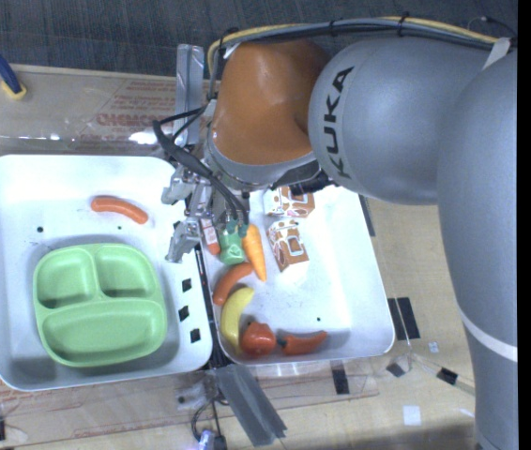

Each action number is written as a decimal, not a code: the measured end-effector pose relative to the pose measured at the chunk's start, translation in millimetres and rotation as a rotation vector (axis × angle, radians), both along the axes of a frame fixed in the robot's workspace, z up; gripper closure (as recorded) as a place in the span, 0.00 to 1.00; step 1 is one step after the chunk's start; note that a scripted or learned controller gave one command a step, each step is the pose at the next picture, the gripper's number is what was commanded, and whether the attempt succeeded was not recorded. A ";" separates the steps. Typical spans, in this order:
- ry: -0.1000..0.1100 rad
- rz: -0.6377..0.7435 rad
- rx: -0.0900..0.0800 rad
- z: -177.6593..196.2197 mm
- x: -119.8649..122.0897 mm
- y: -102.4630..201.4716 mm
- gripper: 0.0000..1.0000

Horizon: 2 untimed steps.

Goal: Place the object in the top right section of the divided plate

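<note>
Over the right bin's left edge you see the gripper, grip state untellable, beside the carrot; picking comes first, then the green divided plate.

From my feed I see a pale wooden tabletop with faint red printing near its far edge and small black tape marks on its near right part. Beyond it lies dark, ribbed grey flooring. A blue-and-yellow clamp sits at the tabletop's far left corner.
</note>
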State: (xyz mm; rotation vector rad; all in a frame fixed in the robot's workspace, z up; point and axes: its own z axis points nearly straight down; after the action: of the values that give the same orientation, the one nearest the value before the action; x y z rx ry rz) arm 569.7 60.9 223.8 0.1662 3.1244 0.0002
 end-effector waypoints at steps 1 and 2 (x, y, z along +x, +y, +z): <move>-0.006 0.003 0.000 10.5 1.3 0.2 1.00; 0.015 -0.161 0.001 -81.7 -21.7 101.5 1.00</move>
State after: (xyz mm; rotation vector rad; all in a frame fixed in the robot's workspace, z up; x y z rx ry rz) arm 548.0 162.4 142.1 0.4187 3.1157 -0.0011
